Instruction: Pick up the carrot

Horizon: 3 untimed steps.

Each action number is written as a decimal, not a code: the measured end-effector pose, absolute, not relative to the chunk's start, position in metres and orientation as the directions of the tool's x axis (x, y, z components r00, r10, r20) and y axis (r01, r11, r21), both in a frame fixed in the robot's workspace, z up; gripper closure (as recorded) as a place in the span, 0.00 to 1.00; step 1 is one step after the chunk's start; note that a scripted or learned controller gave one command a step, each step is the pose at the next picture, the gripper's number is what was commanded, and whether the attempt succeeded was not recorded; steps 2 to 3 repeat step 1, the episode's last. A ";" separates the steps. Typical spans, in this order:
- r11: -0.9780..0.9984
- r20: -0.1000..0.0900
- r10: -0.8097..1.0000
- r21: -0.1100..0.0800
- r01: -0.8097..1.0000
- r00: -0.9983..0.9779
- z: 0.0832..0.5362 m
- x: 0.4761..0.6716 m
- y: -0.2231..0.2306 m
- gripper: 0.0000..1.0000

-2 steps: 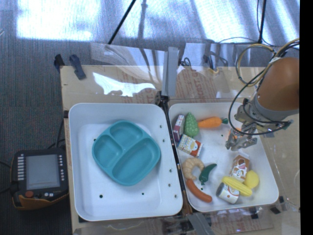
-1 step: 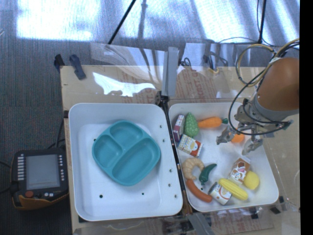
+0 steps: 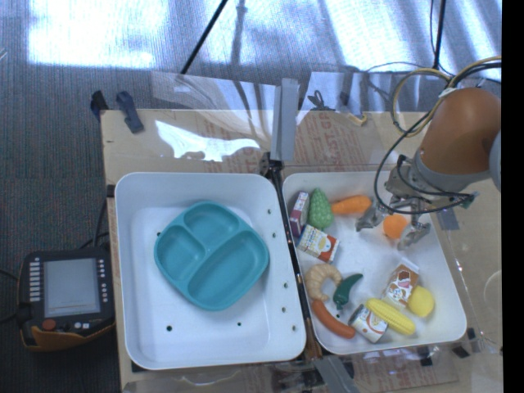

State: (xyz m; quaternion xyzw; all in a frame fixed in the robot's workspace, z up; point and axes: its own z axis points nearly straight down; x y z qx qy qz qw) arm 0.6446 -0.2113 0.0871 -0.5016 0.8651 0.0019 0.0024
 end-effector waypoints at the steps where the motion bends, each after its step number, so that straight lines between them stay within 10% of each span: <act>1: 0.503 -0.012 -0.864 -0.003 -0.864 -0.503 0.099 0.646 -0.212 1.00; 3: 0.503 -0.012 -0.864 -0.003 -0.864 -0.503 0.099 0.646 -0.212 1.00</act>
